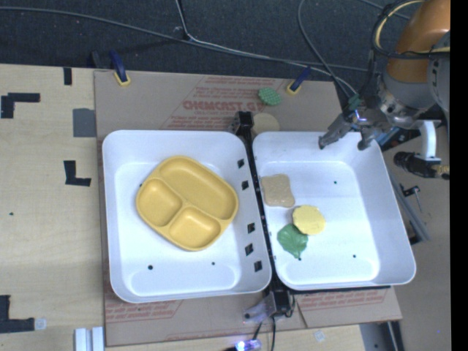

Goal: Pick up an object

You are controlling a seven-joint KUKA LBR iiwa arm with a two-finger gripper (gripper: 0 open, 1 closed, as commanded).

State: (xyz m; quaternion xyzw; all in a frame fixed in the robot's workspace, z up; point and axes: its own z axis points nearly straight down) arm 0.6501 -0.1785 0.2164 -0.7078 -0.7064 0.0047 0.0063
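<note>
**Pick not yet made: gripper above the right bin's far corner**

You see nothing lifted so far; the whole grasp is left to do. On the brown cardboard-covered tabletop [183, 97] sit two shallow white plastic bins. The left bin [124, 269] carries a yellow three-compartment plastic tray [187, 202], lying flat near its middle. The right bin [365, 247] holds the three small candidates, all against its left side: a flat beige square piece [278, 190], a round yellow disc [308, 219] just below it, and a green leaf-shaped piece [292, 240] touching the disc's lower left edge.

The grey arm's gripper [346, 135] hangs over the right bin's far rim with its two fingers spread apart and nothing between them, well apart from all three pieces.

For obstacles, judge the disc and leaf as crowded together, and the bin's dividing wall close beside them. A small green ridged item [269, 96] lies on the tabletop beyond the bins.
</note>
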